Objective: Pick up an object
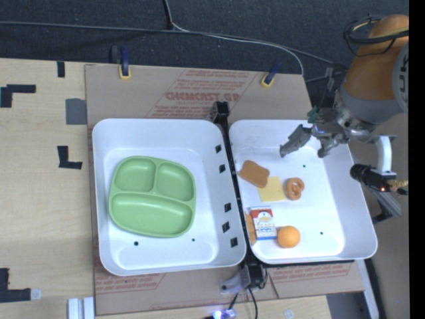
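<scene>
Gripper (308,143) hangs over right bin's (345,241) back edge, fingers spread, pinching nothing. Candidates sit loose nearer the front: bread (254,173), donut (294,188), orange (288,236), small carton (263,222). Probably staging for descent.

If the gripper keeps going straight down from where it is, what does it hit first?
Probably bare floor of the right bin. The open gripper hangs up-right of the brown pastry, though height is hard to judge.
</scene>
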